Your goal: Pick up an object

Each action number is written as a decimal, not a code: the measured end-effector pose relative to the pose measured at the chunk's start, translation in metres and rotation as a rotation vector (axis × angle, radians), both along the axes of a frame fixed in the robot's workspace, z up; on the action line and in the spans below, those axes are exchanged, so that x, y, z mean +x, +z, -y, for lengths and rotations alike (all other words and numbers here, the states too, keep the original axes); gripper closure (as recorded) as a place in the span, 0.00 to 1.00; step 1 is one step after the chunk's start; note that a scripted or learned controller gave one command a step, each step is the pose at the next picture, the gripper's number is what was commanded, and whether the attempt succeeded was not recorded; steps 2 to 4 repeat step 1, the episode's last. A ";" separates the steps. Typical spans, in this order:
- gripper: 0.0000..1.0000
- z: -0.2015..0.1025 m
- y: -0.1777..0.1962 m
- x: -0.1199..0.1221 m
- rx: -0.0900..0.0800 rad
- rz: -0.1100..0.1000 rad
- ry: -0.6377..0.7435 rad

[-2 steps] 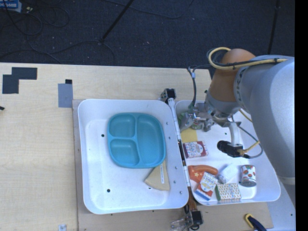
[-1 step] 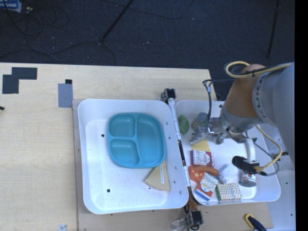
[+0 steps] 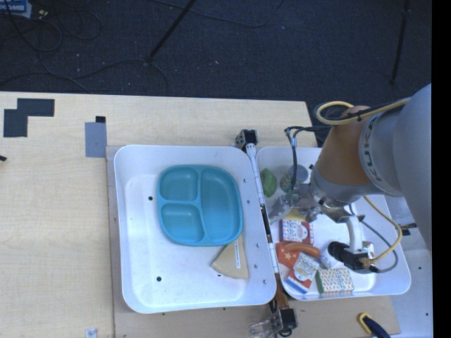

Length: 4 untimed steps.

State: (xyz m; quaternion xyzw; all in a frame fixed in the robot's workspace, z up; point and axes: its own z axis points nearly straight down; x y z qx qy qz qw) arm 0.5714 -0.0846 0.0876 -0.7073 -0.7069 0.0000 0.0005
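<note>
Down in the right bin (image 3: 394, 277), at its 12 o'clock end, sits the end effector (image 3: 301, 201), tucked beneath the grey wrist and the orange band. From this angle you cannot tell whether it is open or closed, and nothing can be seen in its hold. Just off it at 9 o'clock lies a green lump (image 3: 269, 182), close to the bin's left wall. At 6 o'clock from the end effector, very near, is a red-and-white box (image 3: 294, 229). Beyond that comes an orange-red piece (image 3: 299, 248), lying crosswise. Further toward 6 o'clock there's a small blue-and-white packet (image 3: 301, 272). Right beside the packet, at its 3 o'clock, is a speckled box (image 3: 335, 280), near the bin's lower rim. Over at 9 o'clock, across the divide, the left bin (image 3: 134, 259) holds a blue divided plate (image 3: 199, 204) around its middle. A tan wedge (image 3: 231, 263) lies at the plate's 5 o'clock, just touching its edge. Both bins rest on the pale wooden surface (image 3: 49, 224).
</note>
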 end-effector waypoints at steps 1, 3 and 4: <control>0.00 0.026 0.000 -0.052 0.000 0.001 -0.002; 0.00 0.026 0.000 -0.052 0.000 0.001 -0.002; 0.00 0.026 0.000 -0.052 0.000 0.001 -0.002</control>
